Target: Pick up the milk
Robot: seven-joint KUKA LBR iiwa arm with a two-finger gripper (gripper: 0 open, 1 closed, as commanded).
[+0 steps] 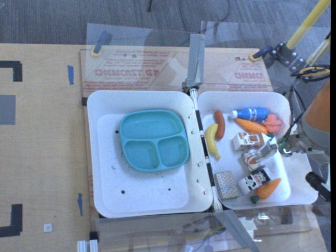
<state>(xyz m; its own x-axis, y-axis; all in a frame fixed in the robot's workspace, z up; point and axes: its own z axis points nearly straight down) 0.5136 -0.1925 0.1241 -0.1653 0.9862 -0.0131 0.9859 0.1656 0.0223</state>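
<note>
Boxy printed milk carton (254,180), metal hand (261,154)

Light wooden bench (42,156) with 2 shallow white bins on it, touching side by side: left bin (105,193), right bin (299,190). Some black tape marks (11,71) and blue tape bits (70,74) sit on the wood left of them.

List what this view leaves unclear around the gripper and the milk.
- Gripper: too small and blurred to make out against the cartons; whether it holds anything cannot be told.
- Milk: two small cartons, one above the gripper, one below; labels too small to read, so which is the milk is uncertain.
- Arm: cut off by the right edge.
- Object under the gripper: partly covered by it, unidentifiable.
</note>
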